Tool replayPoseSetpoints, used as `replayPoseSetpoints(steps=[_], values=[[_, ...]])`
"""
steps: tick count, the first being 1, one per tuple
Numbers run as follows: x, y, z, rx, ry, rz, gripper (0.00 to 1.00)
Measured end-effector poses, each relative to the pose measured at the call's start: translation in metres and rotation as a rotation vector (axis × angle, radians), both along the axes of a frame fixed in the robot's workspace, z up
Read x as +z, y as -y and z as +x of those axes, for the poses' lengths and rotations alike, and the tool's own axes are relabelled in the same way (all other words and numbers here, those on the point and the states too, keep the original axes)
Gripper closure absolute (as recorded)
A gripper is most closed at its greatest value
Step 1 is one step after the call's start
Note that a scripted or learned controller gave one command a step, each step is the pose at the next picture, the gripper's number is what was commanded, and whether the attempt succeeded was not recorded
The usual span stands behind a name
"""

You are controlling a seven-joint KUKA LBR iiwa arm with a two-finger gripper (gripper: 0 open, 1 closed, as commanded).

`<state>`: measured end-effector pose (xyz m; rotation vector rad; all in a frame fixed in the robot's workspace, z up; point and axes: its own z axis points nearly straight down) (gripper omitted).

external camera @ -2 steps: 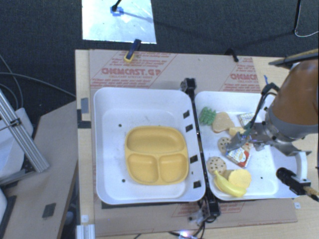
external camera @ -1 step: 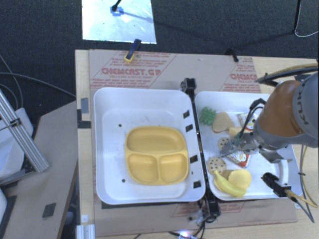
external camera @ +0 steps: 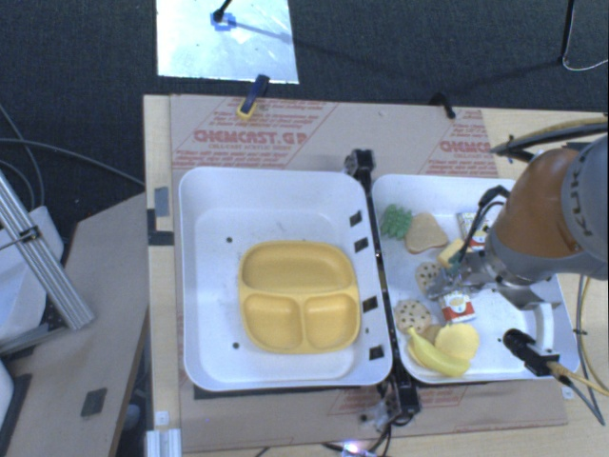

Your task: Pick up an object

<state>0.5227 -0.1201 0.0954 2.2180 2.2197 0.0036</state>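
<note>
Grey-orange arm point(external camera: 547, 219) covering right bin's point(external camera: 571, 350) far side, jaws point(external camera: 455, 276) among toy food, state unclear

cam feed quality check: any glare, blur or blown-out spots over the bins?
Camera view: soft overall, printed lettering legible, small food toys in the right white plastic bin lack detail. Shiny metal sheet at top glares pale. Left white plastic bin near clipping; yellow divided plastic tray reads cleanly. Faint shadows only.

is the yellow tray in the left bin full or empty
Empty: the yellow tray in the left bin shows bare compartments, nothing lying in any.
</note>
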Motion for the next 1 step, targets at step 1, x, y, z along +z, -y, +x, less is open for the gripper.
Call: replayPoseSetpoints(steps=[1], values=[[0.0948,-0.0973,0.0331,0.014,0.008,0.004,1.0]])
